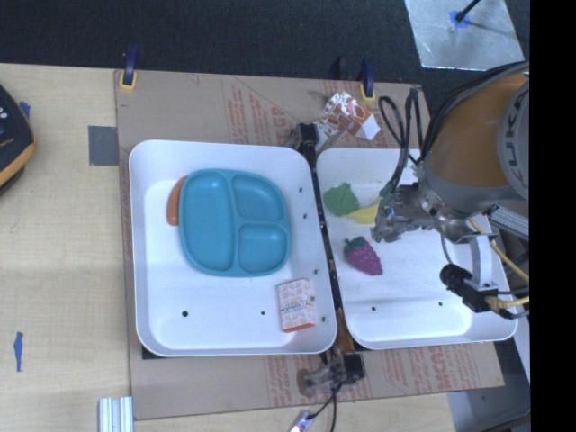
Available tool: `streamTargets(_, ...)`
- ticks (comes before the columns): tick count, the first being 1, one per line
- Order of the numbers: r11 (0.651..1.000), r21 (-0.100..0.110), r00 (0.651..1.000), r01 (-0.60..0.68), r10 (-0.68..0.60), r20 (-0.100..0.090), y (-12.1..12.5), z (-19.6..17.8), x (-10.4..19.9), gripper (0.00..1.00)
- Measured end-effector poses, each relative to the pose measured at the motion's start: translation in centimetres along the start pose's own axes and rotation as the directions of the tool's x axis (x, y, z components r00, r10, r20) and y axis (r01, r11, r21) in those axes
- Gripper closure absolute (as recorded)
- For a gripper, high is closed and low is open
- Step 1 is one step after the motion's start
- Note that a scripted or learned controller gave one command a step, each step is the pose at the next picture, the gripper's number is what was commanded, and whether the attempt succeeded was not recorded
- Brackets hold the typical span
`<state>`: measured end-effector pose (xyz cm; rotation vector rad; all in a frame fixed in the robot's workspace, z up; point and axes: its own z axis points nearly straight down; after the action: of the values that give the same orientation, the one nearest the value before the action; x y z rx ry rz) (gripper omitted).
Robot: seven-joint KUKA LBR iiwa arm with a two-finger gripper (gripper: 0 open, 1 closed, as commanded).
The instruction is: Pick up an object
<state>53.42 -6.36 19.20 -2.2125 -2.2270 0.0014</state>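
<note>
A light wooden bench point(63, 268) carries a brown cardboard sheet point(225, 106), held along its far edge by two clamps with blue handles. Beyond the bench, toward twelve o'clock, the floor is dark carpet with one grey square patch point(454, 16) at about one o'clock. A yellow and black device point(11, 142) is cut off by the nine o'clock edge.

Two shallow white bins sit side by side on the cardboard, their inner rims touching. The left bin point(157, 304) holds three things: one teal divided plate point(236, 221) with three compartments, one orange piece point(173, 203) tucked mostly under the plate's nine o'clock edge so its shape is hard to make out, and one small printed packet point(296, 304) at about five o'clock of the plate, near the bin's corner.

The right bin point(405, 327) holds three toy foods near its nine o'clock side: one green leafy piece point(340, 198), one yellow piece point(363, 214) partly covered, and one purple bunch of grapes point(364, 256) at six o'clock of the green piece.

The grey and orange arm point(472, 151) enters from three o'clock and hides much of the right bin. Its gripper point(389, 221) hangs low just beside the yellow piece, at about one o'clock of the grapes. Whether it is spread or pressed together cannot be told, and nothing visibly sits in it. One crumpled wrapper point(346, 113) lies outside the bins at twelve o'clock.
</note>
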Motion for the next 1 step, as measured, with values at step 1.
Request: streamTargets(1,1.0,0.001,1.0,-0.002,0.002,0.001,-0.05,0.03,-0.12,0.0)
